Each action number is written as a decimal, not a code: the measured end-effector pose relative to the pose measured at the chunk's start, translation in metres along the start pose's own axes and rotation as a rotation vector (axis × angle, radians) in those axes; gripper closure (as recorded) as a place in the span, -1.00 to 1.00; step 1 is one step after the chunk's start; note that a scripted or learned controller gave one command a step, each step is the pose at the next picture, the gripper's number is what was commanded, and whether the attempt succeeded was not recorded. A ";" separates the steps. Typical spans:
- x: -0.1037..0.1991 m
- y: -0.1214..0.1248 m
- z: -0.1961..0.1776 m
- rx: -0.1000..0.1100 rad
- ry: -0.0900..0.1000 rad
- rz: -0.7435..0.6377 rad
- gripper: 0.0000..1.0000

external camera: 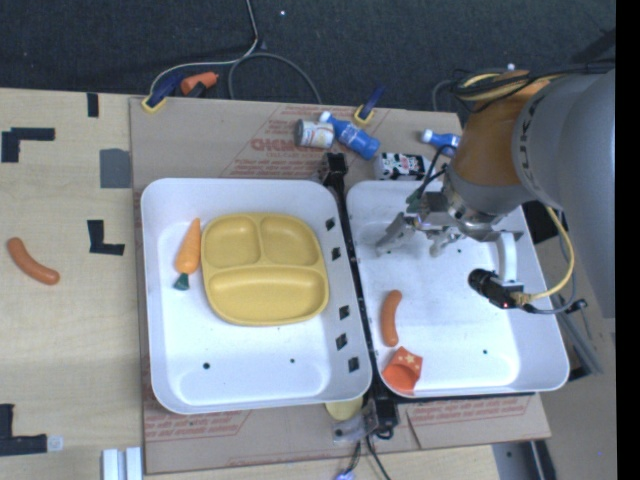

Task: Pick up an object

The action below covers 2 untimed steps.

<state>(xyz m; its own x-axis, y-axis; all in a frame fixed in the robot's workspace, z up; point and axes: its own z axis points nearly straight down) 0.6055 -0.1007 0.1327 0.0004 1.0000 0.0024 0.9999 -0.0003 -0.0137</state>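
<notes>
The gripper (418, 235) hangs over the far part of the right bin (530, 363), fingers spread apart and clamping nothing. Nearer in that bin lies a sausage (390, 317), with an orange wedge (403, 369) just beyond it at the near rim. The left bin (165, 363) holds a yellow plate (265, 268) beside a carrot (188, 248).

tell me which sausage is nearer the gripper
The sausage in the right bin, below the gripper. The other sausage lies outside both bins, far left on the bench.
</notes>
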 end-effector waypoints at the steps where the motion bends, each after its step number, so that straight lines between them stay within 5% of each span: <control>1: 0.001 -0.060 0.049 -0.016 -0.004 0.000 -1.00; 2: 0.000 -0.058 0.037 -0.020 -0.007 0.000 1.00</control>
<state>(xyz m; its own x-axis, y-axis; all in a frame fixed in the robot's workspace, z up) 0.5469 -0.1010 0.0970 0.0000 1.0000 -0.0042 1.0000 0.0000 0.0060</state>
